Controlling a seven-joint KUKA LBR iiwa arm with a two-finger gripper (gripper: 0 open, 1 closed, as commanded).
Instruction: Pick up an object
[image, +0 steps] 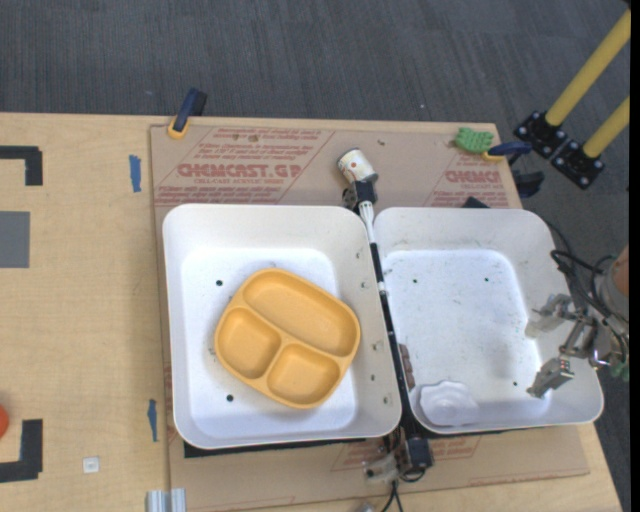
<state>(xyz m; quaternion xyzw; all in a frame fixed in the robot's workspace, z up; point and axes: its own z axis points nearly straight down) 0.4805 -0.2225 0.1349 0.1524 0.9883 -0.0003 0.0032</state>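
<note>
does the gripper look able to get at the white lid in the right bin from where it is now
Probably yes. The gripper sits over the right bin's right side, and the white lid lies near the bin's front left corner with only bare bin floor between them. The lid lies flat and close to the wall, which may hinder a grasp.

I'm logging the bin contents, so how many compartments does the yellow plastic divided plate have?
3. The yellow plastic divided plate in the left white bin has one long compartment along its upper right and two smaller ones at lower left and bottom. None appear hidden.
</note>
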